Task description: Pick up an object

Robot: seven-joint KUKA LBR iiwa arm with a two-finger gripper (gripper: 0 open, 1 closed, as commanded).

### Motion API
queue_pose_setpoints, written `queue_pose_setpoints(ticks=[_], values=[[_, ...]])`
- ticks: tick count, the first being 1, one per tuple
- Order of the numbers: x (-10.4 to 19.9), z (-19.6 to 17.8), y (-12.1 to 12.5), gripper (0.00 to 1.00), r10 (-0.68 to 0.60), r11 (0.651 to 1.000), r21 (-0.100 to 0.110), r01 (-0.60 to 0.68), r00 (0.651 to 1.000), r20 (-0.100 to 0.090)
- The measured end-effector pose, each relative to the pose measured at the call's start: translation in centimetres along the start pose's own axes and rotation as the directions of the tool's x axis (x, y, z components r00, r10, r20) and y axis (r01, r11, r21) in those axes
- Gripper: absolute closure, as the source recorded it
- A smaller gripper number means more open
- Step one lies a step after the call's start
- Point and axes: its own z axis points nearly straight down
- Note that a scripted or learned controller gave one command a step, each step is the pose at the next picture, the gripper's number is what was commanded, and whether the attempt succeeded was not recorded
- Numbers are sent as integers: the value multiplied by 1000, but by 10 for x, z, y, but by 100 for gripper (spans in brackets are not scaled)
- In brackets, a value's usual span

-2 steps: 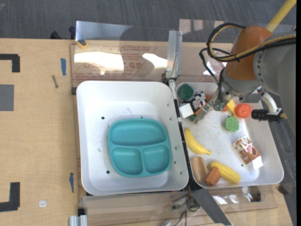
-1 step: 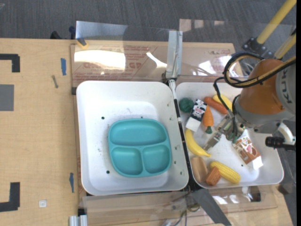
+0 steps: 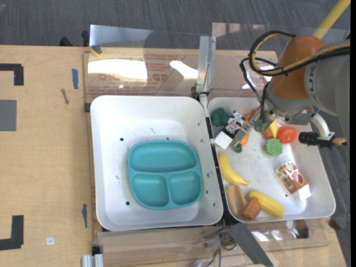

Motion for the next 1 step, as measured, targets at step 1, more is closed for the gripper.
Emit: queue_pose_setpoints(ticks=[1], values=[[61,-2,-62,0,114,993,-3,-114,993,-1]])
